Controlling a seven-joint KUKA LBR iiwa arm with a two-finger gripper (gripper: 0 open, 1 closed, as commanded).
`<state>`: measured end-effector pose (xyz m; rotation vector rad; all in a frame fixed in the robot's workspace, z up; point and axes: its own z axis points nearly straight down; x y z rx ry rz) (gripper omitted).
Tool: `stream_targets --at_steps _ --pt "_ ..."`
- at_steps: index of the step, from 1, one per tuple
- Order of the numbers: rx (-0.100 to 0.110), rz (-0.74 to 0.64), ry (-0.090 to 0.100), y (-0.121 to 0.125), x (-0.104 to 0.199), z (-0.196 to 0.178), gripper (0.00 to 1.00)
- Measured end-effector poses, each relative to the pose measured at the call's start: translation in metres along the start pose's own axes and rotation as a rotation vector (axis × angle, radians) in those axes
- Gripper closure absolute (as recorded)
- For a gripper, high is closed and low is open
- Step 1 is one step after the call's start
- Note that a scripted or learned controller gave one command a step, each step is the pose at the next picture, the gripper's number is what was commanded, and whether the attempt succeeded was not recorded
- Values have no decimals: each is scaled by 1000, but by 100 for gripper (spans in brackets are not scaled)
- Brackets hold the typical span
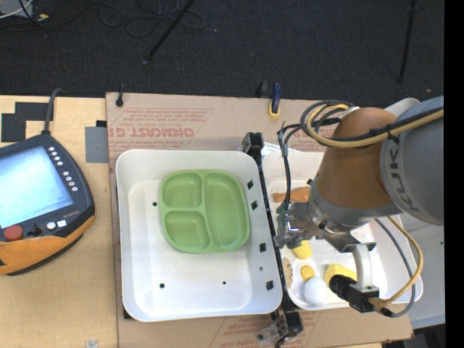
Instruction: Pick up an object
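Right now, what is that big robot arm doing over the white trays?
The robot arm is reaching down into the right bin, where small things lie: yellow pieces, a white ball and something orange. Its end effector is hidden under the arm, so a grab cannot be confirmed. The left bin holds a green divided plate.

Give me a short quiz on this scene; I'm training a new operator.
1. True or false: the green tray lies in the left bin.
2. How many compartments does the tray have?
3. The arm is above which bin? A) left B) right C) neither

Key: 1 true; 2 three; 3 B.
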<state>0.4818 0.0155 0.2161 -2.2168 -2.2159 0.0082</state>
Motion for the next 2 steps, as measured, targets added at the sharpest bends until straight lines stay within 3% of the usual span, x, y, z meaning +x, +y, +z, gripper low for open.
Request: stream_targets --at_steps 1,2 --pt "-7 -1 -1 2 5 -20 100" --pt "-2 2 -1 6 8 -10 100"
